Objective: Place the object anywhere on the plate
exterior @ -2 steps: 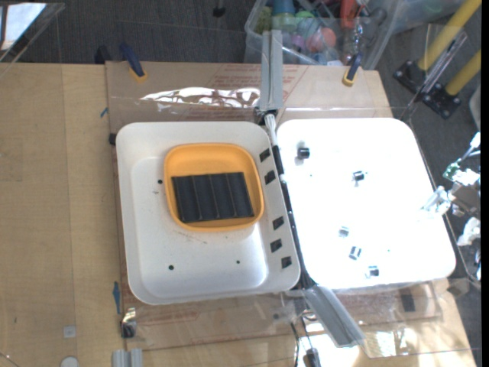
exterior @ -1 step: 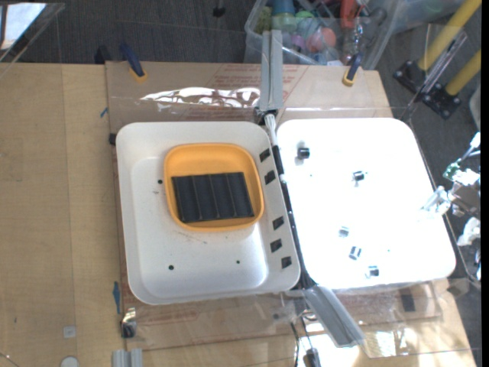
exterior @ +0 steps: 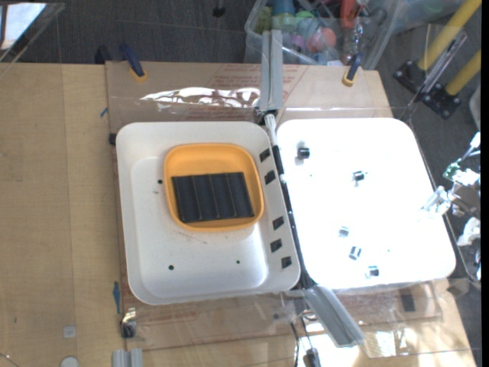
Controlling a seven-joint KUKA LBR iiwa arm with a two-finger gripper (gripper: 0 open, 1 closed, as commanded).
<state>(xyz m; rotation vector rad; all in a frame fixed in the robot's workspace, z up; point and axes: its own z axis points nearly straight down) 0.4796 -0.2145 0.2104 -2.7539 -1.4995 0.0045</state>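
While a black ridged object [exterior: 212, 196] lay on the orange plate [exterior: 177, 165] in the left bin [exterior: 145, 281], the hand's [exterior: 447, 197] state couldn't be told.

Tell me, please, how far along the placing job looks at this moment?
Already done, by the look of it: the black ridged object lies flat on the orange plate in the left bin. Nothing seems in hand. Nothing looks left to place.

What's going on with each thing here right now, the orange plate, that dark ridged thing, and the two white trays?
orange plate: upright in the left bin, carrying the block.
dark ridged block: lying flat on the plate.
left bin: holds the plate.
right bin: brightly lit, a few small dark bits scattered on it.
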